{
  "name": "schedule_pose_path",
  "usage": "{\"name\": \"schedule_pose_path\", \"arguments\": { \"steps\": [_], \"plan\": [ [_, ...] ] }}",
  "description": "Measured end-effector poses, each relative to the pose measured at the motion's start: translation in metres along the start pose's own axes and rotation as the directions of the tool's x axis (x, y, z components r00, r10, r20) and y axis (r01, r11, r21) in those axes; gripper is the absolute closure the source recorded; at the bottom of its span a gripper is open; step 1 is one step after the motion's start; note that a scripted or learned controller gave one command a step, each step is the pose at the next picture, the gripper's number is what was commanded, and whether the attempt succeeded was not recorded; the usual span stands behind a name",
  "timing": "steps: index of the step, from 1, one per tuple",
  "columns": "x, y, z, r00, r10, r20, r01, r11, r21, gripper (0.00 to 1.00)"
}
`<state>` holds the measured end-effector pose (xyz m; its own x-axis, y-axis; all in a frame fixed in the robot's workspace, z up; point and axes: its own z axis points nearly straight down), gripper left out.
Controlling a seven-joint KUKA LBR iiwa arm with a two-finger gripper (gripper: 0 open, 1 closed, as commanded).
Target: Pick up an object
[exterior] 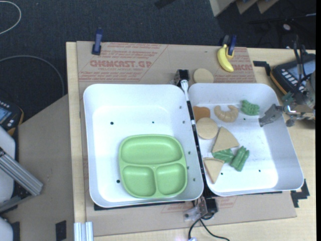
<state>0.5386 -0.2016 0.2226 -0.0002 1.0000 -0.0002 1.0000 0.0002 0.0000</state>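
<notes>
Green tray [152, 165] fills left bin [100, 114]; right bin [281, 154] crowded with food pieces; jaws at its right rim, state cannot be told.

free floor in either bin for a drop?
Left bin: bare across the back, from the green tray to the far wall, plus a strip down its left. Right bin: bare patch front-right, between the green pieces and the near wall. Crowded along its left wall, where the food toys cluster. The tool hangs over its right rim.
</notes>
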Motion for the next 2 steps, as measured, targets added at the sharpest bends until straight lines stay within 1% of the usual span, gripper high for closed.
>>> {"name": "schedule_pose_path", "arguments": {
  "steps": [1, 2],
  "plan": [
    [-0.023, -0.064, 0.109, 1.000, 0.006, -0.005, -0.006, 1.000, 0.014, 0.00],
    [-0.023, -0.058, 0.092, 1.000, 0.002, 0.002, -0.002, 1.000, -0.004, 1.00]
  ]
}}
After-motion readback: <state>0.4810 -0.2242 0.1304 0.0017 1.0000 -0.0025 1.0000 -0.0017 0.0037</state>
